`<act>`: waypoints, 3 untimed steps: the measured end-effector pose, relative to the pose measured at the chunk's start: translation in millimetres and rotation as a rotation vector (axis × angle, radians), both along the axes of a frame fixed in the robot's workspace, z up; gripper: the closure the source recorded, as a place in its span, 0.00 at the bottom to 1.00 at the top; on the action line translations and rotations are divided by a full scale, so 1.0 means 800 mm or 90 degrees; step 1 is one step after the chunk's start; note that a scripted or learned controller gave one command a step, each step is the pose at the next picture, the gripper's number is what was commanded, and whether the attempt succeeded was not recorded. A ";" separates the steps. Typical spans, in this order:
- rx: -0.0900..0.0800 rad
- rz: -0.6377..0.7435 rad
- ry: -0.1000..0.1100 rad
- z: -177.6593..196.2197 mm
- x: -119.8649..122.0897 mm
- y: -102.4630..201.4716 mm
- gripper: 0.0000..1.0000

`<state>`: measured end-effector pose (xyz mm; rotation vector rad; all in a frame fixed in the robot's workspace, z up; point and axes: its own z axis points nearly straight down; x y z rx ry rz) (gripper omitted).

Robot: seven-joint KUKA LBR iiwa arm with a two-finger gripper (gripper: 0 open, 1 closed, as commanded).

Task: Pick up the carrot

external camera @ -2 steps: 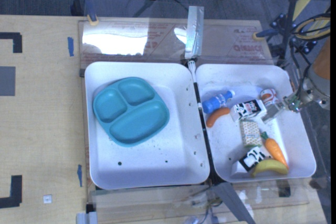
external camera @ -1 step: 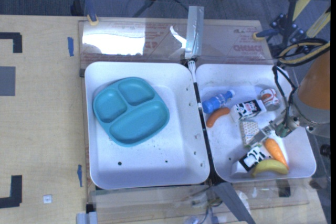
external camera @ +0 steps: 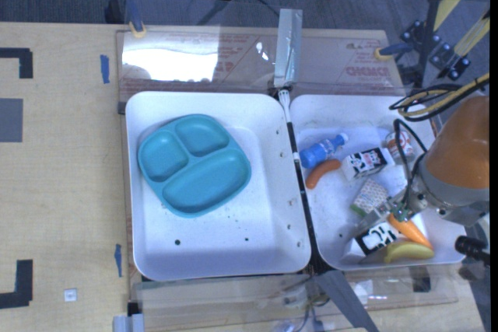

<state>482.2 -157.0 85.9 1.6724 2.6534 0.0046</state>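
I find the carrot in the right bin, low in its near right corner, orange and lying at a slant. It touches a yellow banana just below it and a black-and-white carton to its left. The claw sits directly at the carrot's upper left end, reaching in from the right under the orange band of the arm; I cannot tell from here whether it is apart, together or clamped on anything. Further up the same bin I note a grey packet, a second black-and-white carton, an orange sausage shape and a blue bottle near the divider. The left bin carries a blue sectioned plate, lying flat toward its far left side. Both bins rest side by side on the worktop.
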 end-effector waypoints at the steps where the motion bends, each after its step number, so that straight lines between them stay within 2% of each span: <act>1: 0.000 -0.002 -0.003 0.011 0.002 -0.001 1.00; 2: 0.000 0.072 0.005 0.176 0.030 0.116 1.00; 3: 0.000 0.142 0.006 0.120 0.001 0.169 1.00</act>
